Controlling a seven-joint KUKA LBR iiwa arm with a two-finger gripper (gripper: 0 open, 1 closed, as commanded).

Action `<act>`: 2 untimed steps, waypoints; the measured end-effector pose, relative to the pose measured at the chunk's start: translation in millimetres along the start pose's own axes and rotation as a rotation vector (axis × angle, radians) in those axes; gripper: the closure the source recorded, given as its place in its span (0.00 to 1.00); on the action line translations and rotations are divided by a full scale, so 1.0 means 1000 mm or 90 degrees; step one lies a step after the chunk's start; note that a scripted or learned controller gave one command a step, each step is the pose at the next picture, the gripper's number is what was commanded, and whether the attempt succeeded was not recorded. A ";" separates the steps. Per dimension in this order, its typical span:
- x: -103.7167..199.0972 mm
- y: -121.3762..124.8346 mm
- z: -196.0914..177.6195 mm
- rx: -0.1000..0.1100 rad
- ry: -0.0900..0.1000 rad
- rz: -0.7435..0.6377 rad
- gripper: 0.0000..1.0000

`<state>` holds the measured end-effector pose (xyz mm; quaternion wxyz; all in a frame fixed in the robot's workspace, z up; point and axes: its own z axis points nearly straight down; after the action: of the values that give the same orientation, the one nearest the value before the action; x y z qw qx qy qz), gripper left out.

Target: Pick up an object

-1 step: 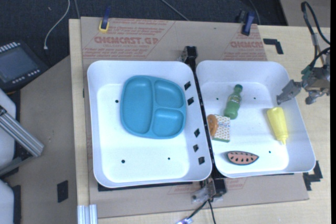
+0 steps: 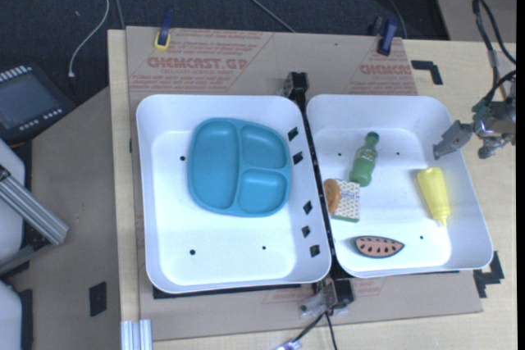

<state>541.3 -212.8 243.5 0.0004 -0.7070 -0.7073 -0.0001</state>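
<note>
At the far left of the bench, my left bin holds a blue divided plate, lying flat in the upper middle of the bin with its three compartments facing up. The plate sits clear of the bin walls on every side.

Moving right, past the dark joint where the two bins meet, my right bin holds four things. Closest to the dividing wall is a small boxed snack with an orange face and a pale speckled side, lying near the middle of the bin's left edge. Just above and to its right a green bottle lies tilted, its cap pointing up and away; its base is close to the box, though I cannot tell whether they touch. Below them, near the front wall, a watermelon slice lies flat, well apart from the rest. Further right a yellow squeeze bottle lies along the bin floor, its nozzle pointing toward the front.

At the far right my gripper hangs over the right rim of the right bin, above the yellow squeeze bottle. Nothing is between my fingers; they look spread, one pointing down-left over the rim.
</note>
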 end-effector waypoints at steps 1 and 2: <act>0.000 0.005 0.061 0.004 0.002 0.000 0.00; 0.010 0.007 0.112 0.004 0.002 0.000 0.00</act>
<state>548.5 -202.5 131.7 0.0033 -0.7068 -0.7074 0.0009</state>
